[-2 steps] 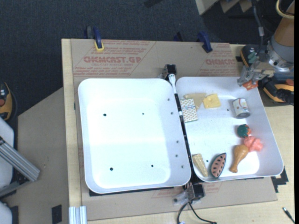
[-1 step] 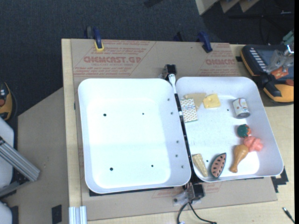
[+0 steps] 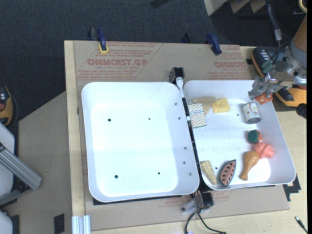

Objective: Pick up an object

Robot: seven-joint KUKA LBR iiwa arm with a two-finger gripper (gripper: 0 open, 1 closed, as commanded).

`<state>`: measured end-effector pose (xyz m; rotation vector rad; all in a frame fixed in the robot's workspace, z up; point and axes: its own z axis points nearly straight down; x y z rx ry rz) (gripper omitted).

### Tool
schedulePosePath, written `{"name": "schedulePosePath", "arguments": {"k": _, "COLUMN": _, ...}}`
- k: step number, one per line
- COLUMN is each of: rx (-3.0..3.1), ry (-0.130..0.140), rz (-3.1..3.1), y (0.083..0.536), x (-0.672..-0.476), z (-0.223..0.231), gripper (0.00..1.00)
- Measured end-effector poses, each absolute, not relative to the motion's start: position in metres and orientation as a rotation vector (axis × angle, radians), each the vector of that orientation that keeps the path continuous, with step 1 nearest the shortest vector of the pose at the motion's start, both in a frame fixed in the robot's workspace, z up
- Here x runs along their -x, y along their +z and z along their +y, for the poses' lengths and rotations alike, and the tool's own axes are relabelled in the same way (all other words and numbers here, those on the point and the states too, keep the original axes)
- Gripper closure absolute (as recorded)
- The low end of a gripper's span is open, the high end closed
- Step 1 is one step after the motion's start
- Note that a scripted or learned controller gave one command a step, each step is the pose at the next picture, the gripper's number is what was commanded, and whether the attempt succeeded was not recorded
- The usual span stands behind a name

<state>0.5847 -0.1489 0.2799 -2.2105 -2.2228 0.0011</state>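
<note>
The right bin (image 3: 285, 152) holds several small objects. A yellow block (image 3: 221, 106) lies near its back, beside a beige slab (image 3: 203, 103) and a blue-speckled white card (image 3: 197, 115). A small tin can (image 3: 251, 112) lies on its side at the right. Nearer the front are a green ball (image 3: 253, 136), a pink lump (image 3: 265, 150), an orange cone-shaped toy (image 3: 248, 164), a watermelon slice (image 3: 227, 172) and a tan wedge (image 3: 208, 171). My gripper (image 3: 263, 90) hangs over the bin's back right corner, just above and right of the can, with a small orange bit showing at its tip.
The left bin (image 3: 92, 130) is bare white apart from a few dark dots. Blue clamps (image 3: 102, 39) (image 3: 213, 43) hold the cardboard sheet at the back. A yellow and black tool (image 3: 287, 95) lies right of the bin.
</note>
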Motion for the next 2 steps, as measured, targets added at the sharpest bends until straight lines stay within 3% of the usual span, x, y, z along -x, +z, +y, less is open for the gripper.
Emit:
{"name": "schedulePosePath", "arguments": {"k": 1, "rx": 2.213, "ry": 0.003, "rz": -2.222, "y": 0.239, "x": -0.578, "z": -0.104, "gripper": 1.00}}
{"name": "schedulePosePath", "arguments": {"k": 2, "rx": 2.212, "ry": -0.007, "rz": -2.234, "y": 0.269, "x": -0.590, "z": -0.016, "gripper": 1.00}}
